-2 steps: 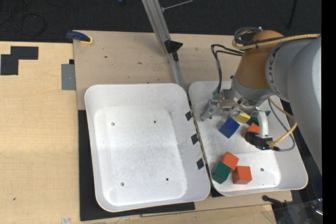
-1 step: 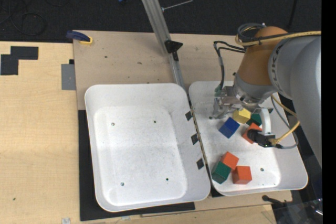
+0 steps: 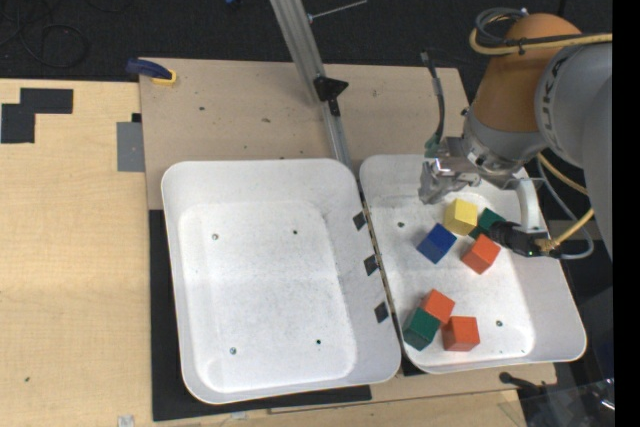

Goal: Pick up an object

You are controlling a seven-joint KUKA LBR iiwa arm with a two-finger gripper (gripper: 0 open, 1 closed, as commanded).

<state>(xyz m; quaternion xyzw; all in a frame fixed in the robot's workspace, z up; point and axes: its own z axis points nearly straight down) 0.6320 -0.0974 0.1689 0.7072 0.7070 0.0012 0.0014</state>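
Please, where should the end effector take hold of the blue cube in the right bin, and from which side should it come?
Come from straight above. The blue cube lies turned like a diamond, apart from its neighbours, so I would close on two opposite flat side faces, with the fingers rotated to match that turn. The yellow cube sits close at its upper right, so the pair of faces away from it is probably safer.

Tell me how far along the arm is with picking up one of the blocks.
Done: the grey arm's gripper has reached the right white bin, near its back edge. In hand: it sits just up-left of the yellow cube, with nothing visibly between its fingers. Left: closing on a block and lifting it. The blue cube, orange cube and the rest lie on the bin floor.
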